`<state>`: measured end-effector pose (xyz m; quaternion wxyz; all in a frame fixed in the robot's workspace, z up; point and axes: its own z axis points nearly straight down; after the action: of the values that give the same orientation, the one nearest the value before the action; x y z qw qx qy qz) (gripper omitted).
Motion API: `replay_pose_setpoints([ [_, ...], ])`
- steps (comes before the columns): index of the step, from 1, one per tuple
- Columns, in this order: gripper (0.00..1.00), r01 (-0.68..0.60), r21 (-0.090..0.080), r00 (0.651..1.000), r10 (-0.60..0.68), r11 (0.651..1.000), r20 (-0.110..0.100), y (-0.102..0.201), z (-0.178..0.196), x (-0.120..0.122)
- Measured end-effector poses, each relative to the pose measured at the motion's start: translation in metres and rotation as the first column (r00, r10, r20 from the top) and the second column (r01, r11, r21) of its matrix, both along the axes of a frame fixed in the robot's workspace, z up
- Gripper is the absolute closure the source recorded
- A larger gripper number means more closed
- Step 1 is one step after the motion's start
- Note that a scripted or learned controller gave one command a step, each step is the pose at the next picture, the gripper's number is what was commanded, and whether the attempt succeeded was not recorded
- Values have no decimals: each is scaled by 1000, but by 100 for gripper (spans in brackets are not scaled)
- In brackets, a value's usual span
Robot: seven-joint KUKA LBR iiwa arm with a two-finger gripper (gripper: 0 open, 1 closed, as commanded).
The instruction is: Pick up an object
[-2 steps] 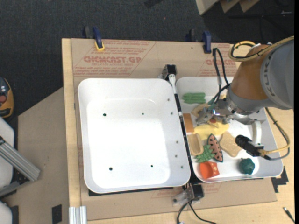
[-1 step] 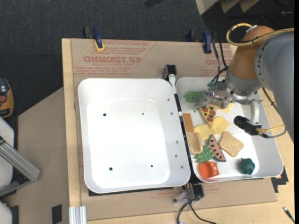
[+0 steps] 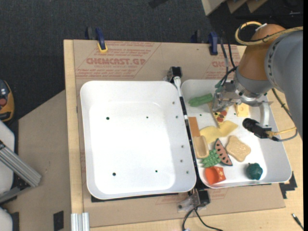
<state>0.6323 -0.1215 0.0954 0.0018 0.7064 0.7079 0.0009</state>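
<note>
My gripper (image 3: 220,110) is lowered into the right bin (image 3: 276,150), near its back middle. Its tip is right over a small red and yellow piece (image 3: 221,116), and I cannot see if it grips it. A green pod (image 3: 201,100) lies just left of the gripper and a yellow block (image 3: 242,110) just right. A pale yellow piece (image 3: 219,129) sits directly in front of it. Nearer the front lie a watermelon slice (image 3: 223,153), a bread slice (image 3: 238,148), a green broccoli (image 3: 253,170) and a red piece (image 3: 215,175).
The left bin (image 3: 134,138) touches the right bin along its inner wall. An orange stick (image 3: 193,126) and a tan bun (image 3: 200,146) lie against that wall. Blue clamps (image 3: 100,39) (image 3: 212,41) hold the cardboard base at the back. A black cable (image 3: 257,128) hangs off the wrist.
</note>
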Motion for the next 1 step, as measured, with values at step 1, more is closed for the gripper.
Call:
replay_pose_setpoints([
  [1, 100, 3, 0, 1000, -3, 1000, -1, -13, 12, -7],
])
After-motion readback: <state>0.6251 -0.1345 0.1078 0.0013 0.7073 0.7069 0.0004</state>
